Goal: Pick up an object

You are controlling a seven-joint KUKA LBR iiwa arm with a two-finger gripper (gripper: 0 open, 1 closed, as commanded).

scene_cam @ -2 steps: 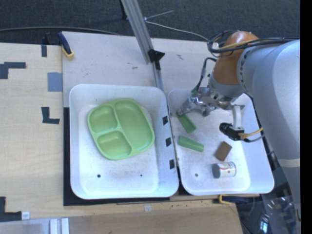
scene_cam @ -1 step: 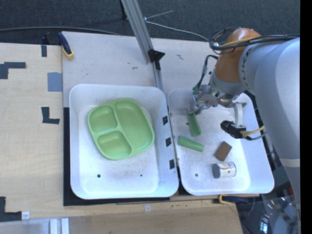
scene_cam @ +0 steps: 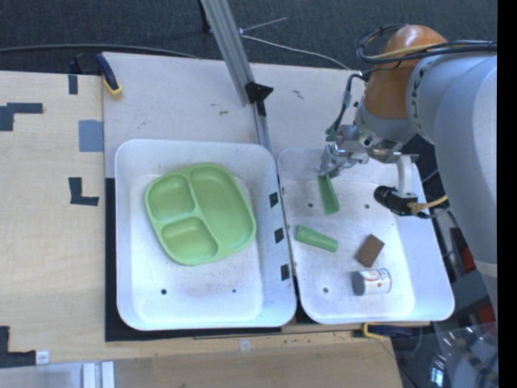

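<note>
Scanning from the left, we note the left bin (scene_cam: 129, 297) holding one item: a light green divided plate (scene_cam: 200, 212), three compartments, lying flat a little above and left of the bin's middle. Across the shared wall, the right bin (scene_cam: 424, 293) carries the loose pieces. Uppermost is a green stick-shaped block (scene_cam: 328, 194), its long axis close to vertical in the camera view, upper end tucked under the gripper (scene_cam: 331, 165). Below it, apart from it, a second green block (scene_cam: 316, 238) lies nearly crosswise. Further right, a small brown block (scene_cam: 370, 250), and just below that a small white can on its side (scene_cam: 371, 281) with a dark end facing left. Grey arm (scene_cam: 452, 95) enters from the right, orange band above the wrist, tool pointed down over the upper-left part of the right bin. Fingertips sit at the top end of the upright green block; whether they are spread or pressed together we cannot tell, and we see no clear sign the block is off the floor. We judge the step in hand to be the grasp attempt on that block, before any lift. Next move, in our reading, calls for a firm closure across the block's narrow width, then a straight rise; a grip this near the end could let the piece swing or slip out.
</note>
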